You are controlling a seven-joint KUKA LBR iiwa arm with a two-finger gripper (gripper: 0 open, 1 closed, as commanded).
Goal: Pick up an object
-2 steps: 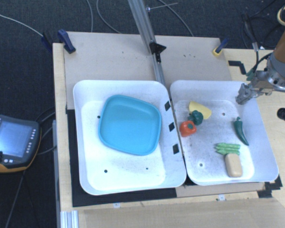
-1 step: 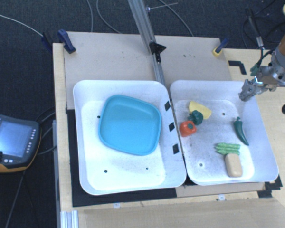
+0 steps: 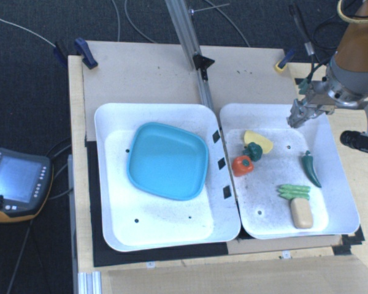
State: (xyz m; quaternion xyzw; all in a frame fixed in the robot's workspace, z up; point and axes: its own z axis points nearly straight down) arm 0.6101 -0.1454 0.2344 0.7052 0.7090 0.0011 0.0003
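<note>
Above the right bin's point(image 3: 331, 146) far corner, pincer point(image 3: 297, 118) hangs clear of everything; jaw state unreadable. Toy foods scattered loose below-left of it, green chili point(image 3: 310, 169) nearest, so easy access.

blue plate point(image 3: 168, 160) — left bin point(image 3: 110, 225) | pendant point(image 3: 15, 182) — floor, left

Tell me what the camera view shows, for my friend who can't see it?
A robot arm reaches in from the right, its hand above the top edge of the right bin, which holds a yellow piece, a tomato, a green pepper, and a beige block with green leaves. The left bin holds a blue plate.
</note>
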